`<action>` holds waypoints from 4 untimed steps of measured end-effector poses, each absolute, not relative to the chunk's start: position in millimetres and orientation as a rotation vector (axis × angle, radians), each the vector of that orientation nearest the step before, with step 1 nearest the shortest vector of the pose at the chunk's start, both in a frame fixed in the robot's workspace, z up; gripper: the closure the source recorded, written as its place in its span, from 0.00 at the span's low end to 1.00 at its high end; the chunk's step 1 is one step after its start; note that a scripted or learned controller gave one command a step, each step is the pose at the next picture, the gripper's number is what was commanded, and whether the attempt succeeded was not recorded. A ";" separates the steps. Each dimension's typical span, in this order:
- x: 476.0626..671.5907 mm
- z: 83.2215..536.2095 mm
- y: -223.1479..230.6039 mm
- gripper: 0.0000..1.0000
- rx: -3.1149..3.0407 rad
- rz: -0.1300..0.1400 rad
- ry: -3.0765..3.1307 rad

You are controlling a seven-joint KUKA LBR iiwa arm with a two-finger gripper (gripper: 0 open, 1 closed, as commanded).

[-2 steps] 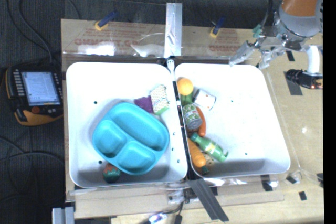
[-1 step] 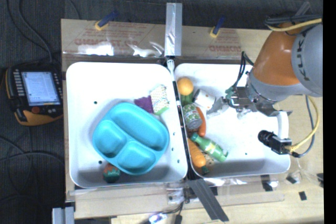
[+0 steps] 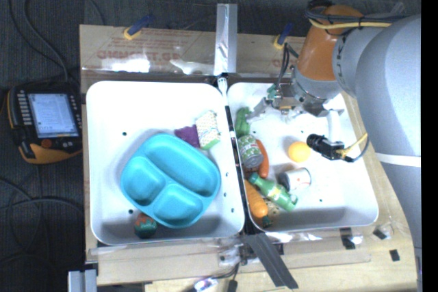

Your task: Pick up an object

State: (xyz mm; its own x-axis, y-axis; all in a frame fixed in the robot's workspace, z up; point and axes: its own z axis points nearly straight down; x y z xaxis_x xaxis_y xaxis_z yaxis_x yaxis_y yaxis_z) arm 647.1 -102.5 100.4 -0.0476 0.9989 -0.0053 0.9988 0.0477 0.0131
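My gripper (image 3: 279,104) hangs over the far part of the right bin (image 3: 356,215), below the arm's orange band. Nothing shows in its grasp. Just left of it a green object (image 3: 241,121) lies against the bin's left wall. Nearer the front along that wall are a labelled can (image 3: 250,152), a green bottle (image 3: 274,192) and an orange carrot-like piece (image 3: 254,202). A yellow ball (image 3: 298,151) and a small white cup (image 3: 298,178) rest near the bin's middle, nearer the front than the gripper.
The left bin (image 3: 109,106) holds a blue divided tray (image 3: 170,178), a purple piece (image 3: 187,135), a white-green patterned item (image 3: 207,129) and a small red-green item (image 3: 144,224). A black fitting with a yellow cable (image 3: 328,146) sits right of the ball. The divider (image 3: 233,167) separates the bins.
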 end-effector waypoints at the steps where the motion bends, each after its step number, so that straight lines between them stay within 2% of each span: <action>1: 580.5 182.6 -138.4 0.00 1.900 -0.003 2.501; 2: 626.7 220.9 -162.4 0.00 1.679 -0.003 2.652; 3: 668.8 155.4 -192.5 0.00 1.459 -0.004 2.779; 4: 666.3 92.8 -207.6 0.00 1.455 -0.008 2.795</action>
